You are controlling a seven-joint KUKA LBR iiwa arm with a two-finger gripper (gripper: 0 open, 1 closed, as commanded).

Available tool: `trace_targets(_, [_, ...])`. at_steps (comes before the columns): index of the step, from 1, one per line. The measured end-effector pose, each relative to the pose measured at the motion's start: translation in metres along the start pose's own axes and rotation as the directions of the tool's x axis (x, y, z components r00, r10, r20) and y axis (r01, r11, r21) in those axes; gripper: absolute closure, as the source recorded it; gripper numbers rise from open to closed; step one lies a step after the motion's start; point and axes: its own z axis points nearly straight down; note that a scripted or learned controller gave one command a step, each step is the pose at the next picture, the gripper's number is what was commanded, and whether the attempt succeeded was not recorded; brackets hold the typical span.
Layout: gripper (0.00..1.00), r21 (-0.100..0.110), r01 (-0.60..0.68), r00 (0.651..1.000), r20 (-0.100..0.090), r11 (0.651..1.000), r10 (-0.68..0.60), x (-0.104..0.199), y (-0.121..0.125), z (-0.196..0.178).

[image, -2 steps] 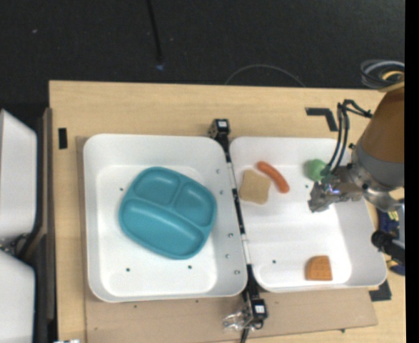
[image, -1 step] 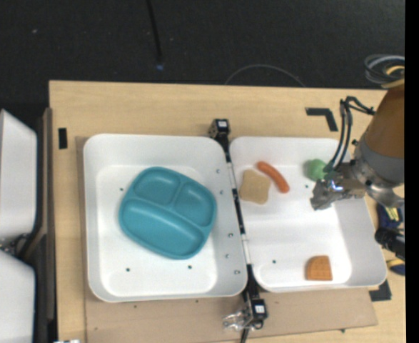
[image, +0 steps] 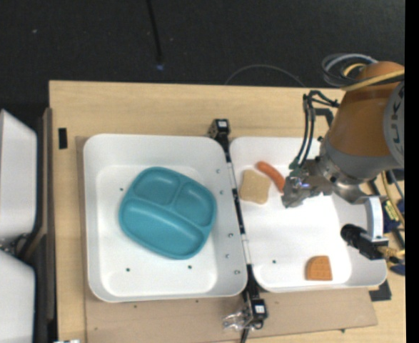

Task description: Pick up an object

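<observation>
Orange sausage (image: 269,171) lies in my right bin (image: 295,281) just beside the pincer (image: 293,194), whose grip I cannot tell, so I'd centre over it before descending straight.

Grey arm (image: 352,156), orange band (image: 370,113), black cables (image: 310,127).

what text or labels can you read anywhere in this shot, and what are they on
"UK": pale letters, cut off at the picture's edge, on the orange band above the arm's wrist; likely part of a longer brand name.
Nothing else is legible: the teal divided plate, the white bins and the food pieces bear no print that shows, and the small black clips between the bins are too small to read.
</observation>
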Motion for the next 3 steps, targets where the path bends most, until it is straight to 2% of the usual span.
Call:
trace_targets(2, [1.0, -0.002, 0.002, 1.0, -0.002, 1.0, -0.002, 0.105, 0.041, -0.014])
trace_targets(3, [1.0, 0.001, 0.0, 1.0, 0.0, 1.0, 0.0, 0.156, 0.042, -0.004])
